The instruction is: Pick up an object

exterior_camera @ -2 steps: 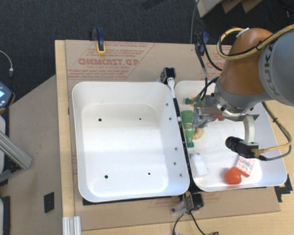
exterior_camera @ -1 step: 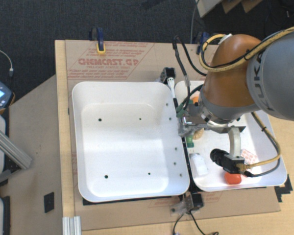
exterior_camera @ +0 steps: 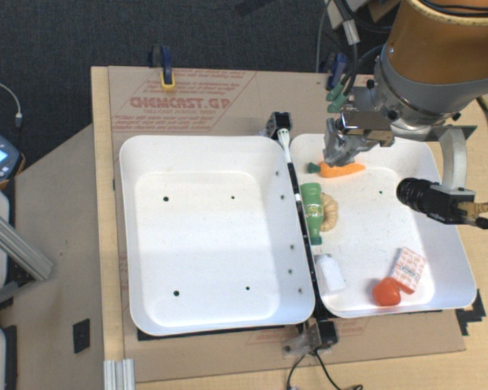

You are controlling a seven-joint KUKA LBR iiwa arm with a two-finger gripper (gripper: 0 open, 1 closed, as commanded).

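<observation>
In the upper right of the frame, the grey metal hand [exterior_camera: 338,156] sits over a small orange plastic carrot [exterior_camera: 344,169]; its grip cannot be told.

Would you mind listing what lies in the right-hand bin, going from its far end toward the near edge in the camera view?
Gripper over the orange carrot → green bottle with a tan piece beside it → white block → patterned packet → red ball.
</observation>
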